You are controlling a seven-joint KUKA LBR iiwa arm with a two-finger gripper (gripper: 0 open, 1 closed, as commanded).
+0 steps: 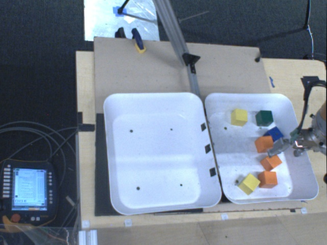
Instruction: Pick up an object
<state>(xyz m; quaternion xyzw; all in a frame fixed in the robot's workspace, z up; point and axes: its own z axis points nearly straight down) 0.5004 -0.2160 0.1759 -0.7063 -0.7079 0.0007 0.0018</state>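
Note:
The right bin (301, 188) holds several small blocks. A yellow block (238, 117) and a green block (264, 118) lie at its far end. A blue block (275, 133) sits against an orange block (263, 144) near the right wall. Two more orange blocks (271, 162) (267, 179) and a second yellow block (250, 184) lie toward the front. My gripper (287, 149) reaches in over the right wall and hangs just right of the upper orange block, below the blue one. It is open, with nothing between its fingers.
The left bin (115, 137) stands beside the right one, with black clips along the shared wall. A grey pole (173, 29) slants across the far side of the bench. A teach pendant (28, 190) and cables lie on the floor at the left.

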